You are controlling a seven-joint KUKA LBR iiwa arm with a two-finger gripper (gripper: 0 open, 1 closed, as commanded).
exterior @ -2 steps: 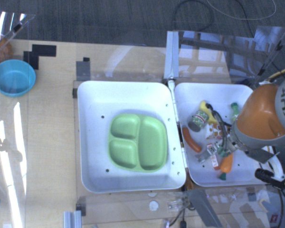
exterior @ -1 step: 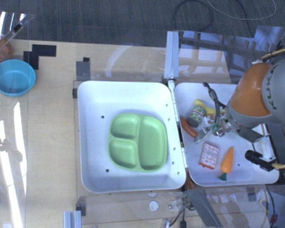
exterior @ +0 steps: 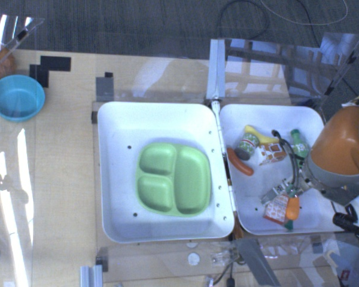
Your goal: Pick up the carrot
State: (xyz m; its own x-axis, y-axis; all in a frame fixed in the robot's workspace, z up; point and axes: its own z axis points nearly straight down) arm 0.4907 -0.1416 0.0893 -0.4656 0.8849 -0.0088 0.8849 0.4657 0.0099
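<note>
Near the front edge of the right bin (exterior: 251, 115) lies the carrot (exterior: 292, 208), touching a small red packet (exterior: 276, 210). Left, a green divided plate (exterior: 173, 179) sits in the other bin (exterior: 116, 160). Whether the hand (exterior: 291, 187), just above the carrot, is open cannot be told.

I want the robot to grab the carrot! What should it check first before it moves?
1. Carrot in sight in the right bin: ok.
2. Claw close above the carrot: ok.
3. Carrot between the claw's tips: cannot tell.
4. Space around the carrot: not ok, a red packet lies against it.
5. Hot dog and can out of the way: ok.
</note>
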